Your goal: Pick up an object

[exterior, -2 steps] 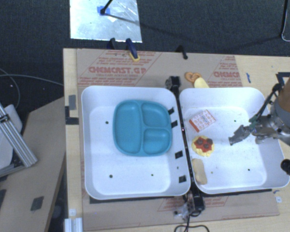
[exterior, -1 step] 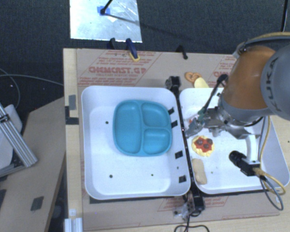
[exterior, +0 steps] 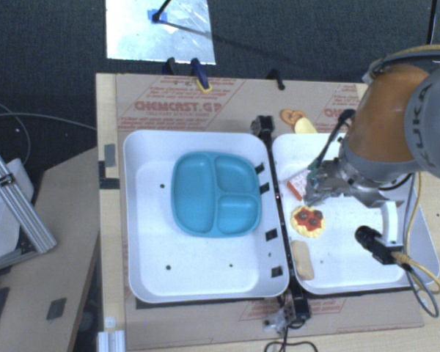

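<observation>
Camera view: 2 white bins (exterior: 143, 270) sit on a cardboard-covered bench (exterior: 227, 97); the pincer (exterior: 313, 189), grip state unclear, hovers over the right one.

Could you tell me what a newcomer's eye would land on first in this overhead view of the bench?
Most likely the blue divided plate, lying alone in the middle of the left bin. Next comes the arm with its broad orange band, reaching in from the right over the right bin, its gripper low above a small red item. Just below that lie a toy pizza and a tan bread-like piece.
</observation>
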